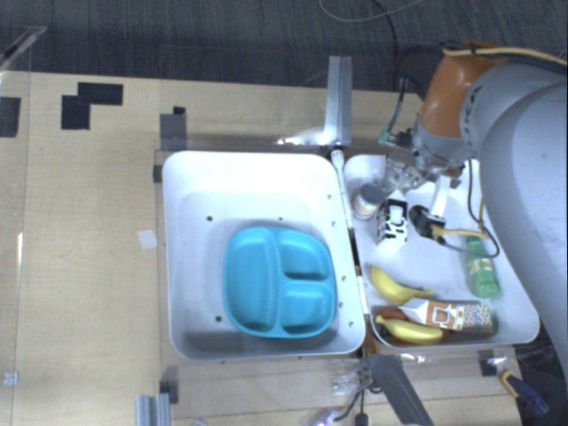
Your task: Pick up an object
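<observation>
Objects lie in both shallow white bins, seven in all, and none of them is seen in the gripper's hold. The grey arm (524, 167) reaches in from the right side of the view and covers the right edge of the right-hand bin (448, 269). Its orange band (448, 91) sits above the wrist, beyond that bin's far edge. The wrist bends downward, so the gripper (404, 177) hangs over the far part of this bin, near its far-left corner. Whether the gripper is open or closed cannot be told. Just beside it, close to the bin's left wall, stands one round silvery metal can (365, 202). One small black-and-white patterned object (391, 223) stands next to the can on the nearer side. Two yellow bananas are in this bin. The first banana (395, 284) is near the middle of the left wall, and the second banana (410, 330) is at the near-left corner. One bottle with a brown and white label (448, 315) lies on its side along the near edge, touching the second banana. One small green plastic bottle (482, 276) lies towards the right edge, beside the arm. That makes six objects in the right-hand bin. The left-hand bin (177, 238) holds one light blue plastic divided tray (280, 282), flat on the floor towards its near-right corner.
</observation>
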Robot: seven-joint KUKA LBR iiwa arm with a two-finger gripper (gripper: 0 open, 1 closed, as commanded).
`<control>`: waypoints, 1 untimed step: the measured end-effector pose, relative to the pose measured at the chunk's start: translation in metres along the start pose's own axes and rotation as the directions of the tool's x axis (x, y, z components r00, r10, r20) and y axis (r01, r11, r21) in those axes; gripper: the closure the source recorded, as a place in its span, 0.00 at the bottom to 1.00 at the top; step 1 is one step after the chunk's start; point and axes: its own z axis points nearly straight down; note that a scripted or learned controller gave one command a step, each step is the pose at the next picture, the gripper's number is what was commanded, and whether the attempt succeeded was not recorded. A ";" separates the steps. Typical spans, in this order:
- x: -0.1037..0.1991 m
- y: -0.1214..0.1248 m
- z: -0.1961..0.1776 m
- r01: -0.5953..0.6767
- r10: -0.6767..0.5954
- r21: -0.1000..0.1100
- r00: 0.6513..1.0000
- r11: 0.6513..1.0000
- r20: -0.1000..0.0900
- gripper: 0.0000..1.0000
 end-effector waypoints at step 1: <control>-0.059 0.018 -0.136 -0.121 0.121 0.006 0.993 0.993 0.001 1.00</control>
